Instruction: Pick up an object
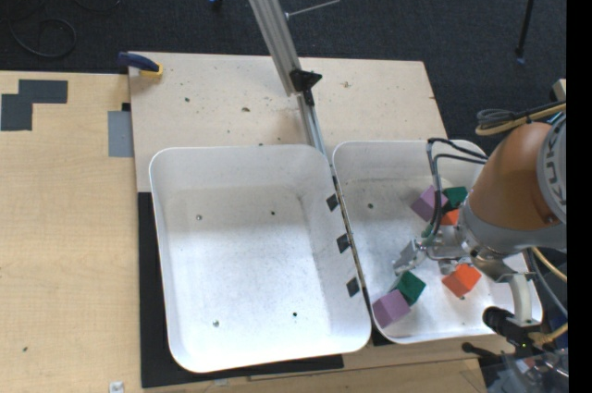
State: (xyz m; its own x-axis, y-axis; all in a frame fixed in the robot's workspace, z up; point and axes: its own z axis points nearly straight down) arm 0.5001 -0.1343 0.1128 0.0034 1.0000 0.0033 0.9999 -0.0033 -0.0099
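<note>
- 1 gripper [418, 258] low in your right bin [379, 171], above the green block [412, 288]; jaw state: cannot tell.
- nothing visibly held; your pick remains undone.

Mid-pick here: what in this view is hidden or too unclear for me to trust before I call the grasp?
- Gripper in the camera view: too small and blurred to tell whether it holds anything.
- Right bin: its far right side is covered by the arm.
- Purple block, teal block and an orange piece between them: partly hidden by the arm and cables.
- Orange block: its upper edge sits under the wrist.
</note>
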